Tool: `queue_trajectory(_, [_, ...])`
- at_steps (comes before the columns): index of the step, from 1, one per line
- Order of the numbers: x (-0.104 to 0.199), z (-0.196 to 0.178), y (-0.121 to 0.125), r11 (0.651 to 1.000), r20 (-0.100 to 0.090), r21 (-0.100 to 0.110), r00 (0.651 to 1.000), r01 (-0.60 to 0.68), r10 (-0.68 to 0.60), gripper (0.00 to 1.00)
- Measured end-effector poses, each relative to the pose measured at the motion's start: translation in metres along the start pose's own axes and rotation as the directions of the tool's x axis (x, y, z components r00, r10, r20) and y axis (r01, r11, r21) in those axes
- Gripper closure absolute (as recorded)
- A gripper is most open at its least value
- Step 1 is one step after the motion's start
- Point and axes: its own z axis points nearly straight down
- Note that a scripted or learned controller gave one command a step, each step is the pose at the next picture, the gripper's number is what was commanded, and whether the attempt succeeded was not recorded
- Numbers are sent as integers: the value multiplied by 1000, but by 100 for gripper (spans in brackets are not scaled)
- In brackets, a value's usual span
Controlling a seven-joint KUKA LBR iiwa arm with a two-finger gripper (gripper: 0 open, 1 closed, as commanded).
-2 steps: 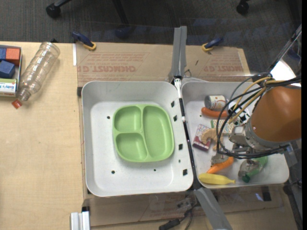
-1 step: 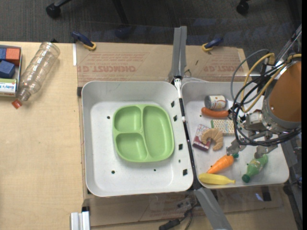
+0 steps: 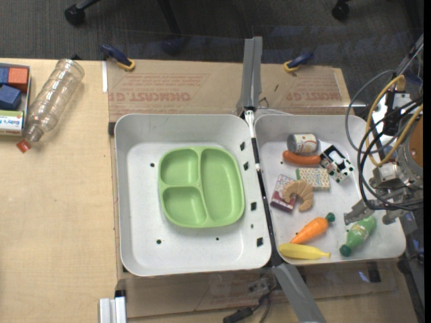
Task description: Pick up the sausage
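The sausage (image 3: 301, 157), short and red-orange, lies in the back half of the right bin (image 3: 390, 251), just in front of a small tin can (image 3: 302, 142). My gripper (image 3: 374, 214) hangs over the bin's right side, well to the right of the sausage and nearer the front. Its two fingers (image 3: 355, 215) are spread apart with nothing between them, and the green toy bottle (image 3: 357, 236) sits just below them.
Around the sausage are a black-and-white block (image 3: 336, 161), a cracker (image 3: 313, 178), a croissant (image 3: 298, 192), a carrot (image 3: 312, 229) and a banana (image 3: 304, 251). The left bin (image 3: 135, 180) holds a green divided plate (image 3: 202, 186). A plastic bottle (image 3: 52, 94) lies on the bench at the left.
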Motion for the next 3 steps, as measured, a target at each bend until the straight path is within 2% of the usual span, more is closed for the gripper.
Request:
queue_trajectory(1, [22, -20, 0, 863, 3, -1, 863, 504, -504, 0])
queue_trajectory(2, [13, -26, -117, 862, 3, 0, 862, 507, -507, 0])
queue_trajectory(3, [9, 59, -181, 160, -1, 0, 160, 987, -987, 0])
